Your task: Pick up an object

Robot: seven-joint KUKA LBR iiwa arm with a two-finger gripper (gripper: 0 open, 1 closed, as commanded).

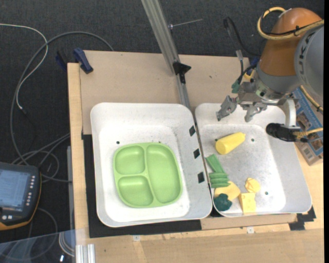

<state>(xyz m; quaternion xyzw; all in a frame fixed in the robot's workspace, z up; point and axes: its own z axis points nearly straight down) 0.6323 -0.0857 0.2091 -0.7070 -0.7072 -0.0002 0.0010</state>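
Presently: tool (238,109) spread wide, empty, above right bin's (288,177) far edge; yellow cylinder (230,143) lies just below. Risk: rounded body may roll from closing fingers, causing miss.

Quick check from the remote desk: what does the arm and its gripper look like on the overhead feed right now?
A grey KUKA arm with a rounded orange band above the wrist. A thin yellowish cable loops beside the band. Below sits the grey metal two-finger gripper, with small green and yellow fittings near its mount.
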